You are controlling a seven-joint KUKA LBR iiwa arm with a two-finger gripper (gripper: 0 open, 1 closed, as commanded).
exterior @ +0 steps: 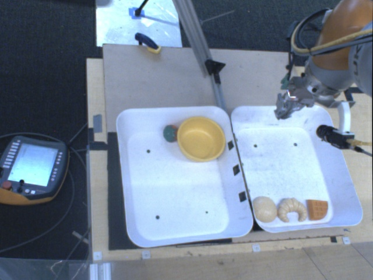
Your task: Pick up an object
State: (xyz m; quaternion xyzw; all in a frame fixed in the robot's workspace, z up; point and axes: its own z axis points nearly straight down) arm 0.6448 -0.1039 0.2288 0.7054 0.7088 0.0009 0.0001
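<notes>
The hand (285, 108) is hovering at the right bin's (341, 174) upper edge, its grip state unclear; next it needs lowering toward the croissant (292, 209) at lower right.

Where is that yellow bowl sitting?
The yellow bowl sits in the left bin, near its top right corner, touching a small dark green ball.

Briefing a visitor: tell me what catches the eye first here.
The yellow bowl in the left bin, a small green ball touching its left side. Three pale food items line the right bin's near edge, and the claw hovers over its far edge.
</notes>
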